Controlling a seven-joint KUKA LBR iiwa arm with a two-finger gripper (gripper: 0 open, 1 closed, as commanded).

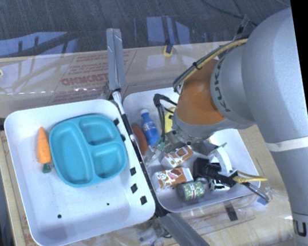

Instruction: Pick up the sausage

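Note:
The sausage (139, 138) is a reddish-brown link lying lengthwise along the left wall of the right bin (243, 145), beside a blue bottle (149, 127). My gripper (172, 144) hangs low in the right bin under the orange-banded wrist, just right of the bottle and over a small printed carton (180, 155). It sits to the right of the sausage with the bottle between them. Nothing shows in its grasp.
A second carton (171, 177) and a green can (192, 190) lie near the right bin's front wall. The left bin (70, 216) holds a blue divided plate (87, 149) and a carrot (43, 147) at its left.

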